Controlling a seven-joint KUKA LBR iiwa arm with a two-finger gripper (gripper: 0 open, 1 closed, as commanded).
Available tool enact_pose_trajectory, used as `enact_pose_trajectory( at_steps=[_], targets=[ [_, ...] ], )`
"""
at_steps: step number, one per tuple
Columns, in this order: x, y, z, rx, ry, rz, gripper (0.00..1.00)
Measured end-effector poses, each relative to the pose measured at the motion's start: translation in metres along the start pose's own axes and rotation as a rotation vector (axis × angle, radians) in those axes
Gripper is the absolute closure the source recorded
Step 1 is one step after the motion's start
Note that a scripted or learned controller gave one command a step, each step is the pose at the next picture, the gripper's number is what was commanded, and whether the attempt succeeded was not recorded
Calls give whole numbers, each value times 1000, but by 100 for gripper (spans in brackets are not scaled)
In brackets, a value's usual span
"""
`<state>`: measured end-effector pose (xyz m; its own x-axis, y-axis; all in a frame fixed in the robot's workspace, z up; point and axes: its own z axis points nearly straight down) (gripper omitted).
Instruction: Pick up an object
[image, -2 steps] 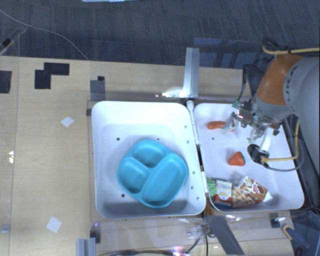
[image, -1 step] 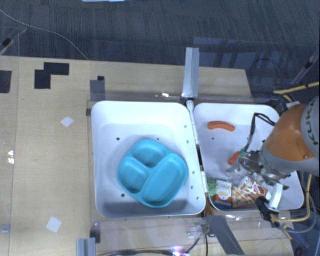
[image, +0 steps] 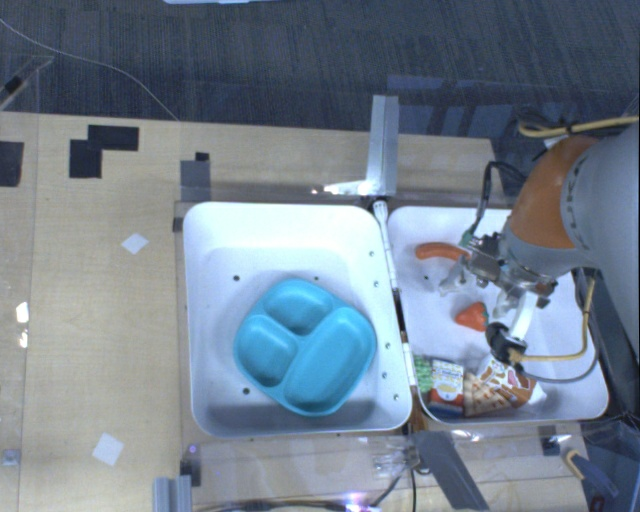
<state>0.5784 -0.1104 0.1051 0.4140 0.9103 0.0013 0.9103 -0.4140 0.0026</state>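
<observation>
Here the arm (image: 585, 205) reaches in, wrist over the right-hand bin (image: 428, 318).

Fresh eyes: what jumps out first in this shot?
The blue divided plate lying alone in the left bin is the boldest thing. Next is the grey arm with its orange band, which hangs over the right bin. That bin holds an orange stick near the far wall and snack packets by the near wall.

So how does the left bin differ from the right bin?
The left bin holds one blue divided plate; the right bin holds several small things, among them snack packets. The gripper hangs over the right bin, not the left bin. Both are shallow and white.
</observation>
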Motion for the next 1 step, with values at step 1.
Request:
enact_pose_trajectory(
  at_steps=[1],
  targets=[
    [31, 41, -17, -2, 1, -131, 0]
  ],
)
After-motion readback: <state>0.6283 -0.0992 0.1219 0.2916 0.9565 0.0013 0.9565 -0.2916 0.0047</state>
